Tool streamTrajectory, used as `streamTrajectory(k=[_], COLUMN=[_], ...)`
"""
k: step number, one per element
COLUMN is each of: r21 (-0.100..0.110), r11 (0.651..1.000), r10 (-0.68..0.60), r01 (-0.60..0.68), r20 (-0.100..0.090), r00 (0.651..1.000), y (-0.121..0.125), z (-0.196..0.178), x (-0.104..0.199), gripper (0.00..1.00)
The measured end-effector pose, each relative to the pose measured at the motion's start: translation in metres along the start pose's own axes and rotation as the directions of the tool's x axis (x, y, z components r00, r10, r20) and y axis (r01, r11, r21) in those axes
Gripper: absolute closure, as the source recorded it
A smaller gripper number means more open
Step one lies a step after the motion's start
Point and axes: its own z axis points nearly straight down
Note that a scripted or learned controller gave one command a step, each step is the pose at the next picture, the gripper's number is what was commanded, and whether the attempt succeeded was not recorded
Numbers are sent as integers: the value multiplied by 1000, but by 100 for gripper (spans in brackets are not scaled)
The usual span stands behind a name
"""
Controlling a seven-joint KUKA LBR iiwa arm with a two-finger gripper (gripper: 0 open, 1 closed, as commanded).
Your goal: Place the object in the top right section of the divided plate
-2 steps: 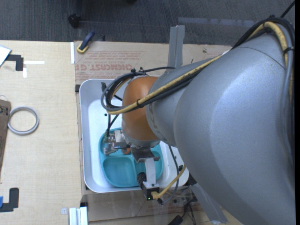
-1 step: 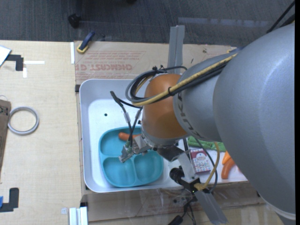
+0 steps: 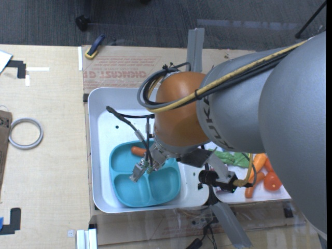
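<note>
Looming closest to the lens, the grey KUKA arm with its orange band (image 3: 179,108) is reaching in from the right and covering much of the right bin. Its two-finger metal gripper (image 3: 141,169) is hanging low over the blue divided plastic plate (image 3: 124,191), which is sitting in the lower part of the left shallow white bin (image 3: 98,139). Gripper tips are pointing down-left, right about where the plate's dividers are meeting. Whether anything is sitting between the tips: cannot tell, the wrist is hiding the gap.

A small orange carrot-like object (image 3: 137,151) is lying in the plate's upper section, against the far rim, just up and slightly left of the gripper tips, near but apparently not touching. Its long axis is running roughly left-right across the view.

Judging from this, the object is looking already in or close to the target section, though the arm is blocking the plate's upper right corner, so exact compartment is unclear. More orange and green toy vegetables (image 3: 257,173) are lying in the right bin. A roll of grey tape (image 3: 23,133) is resting on the bench, well apart on the left.
</note>
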Motion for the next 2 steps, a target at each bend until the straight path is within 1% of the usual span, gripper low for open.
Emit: streamTrajectory(k=[1, 2], r21=[-1, -1], r11=[948, 817], r10=[-317, -576], r01=[317, 576], r20=[1, 2], r00=[948, 817], y=[69, 8], z=[18, -51], x=[-49, -75], gripper=[0, 0])
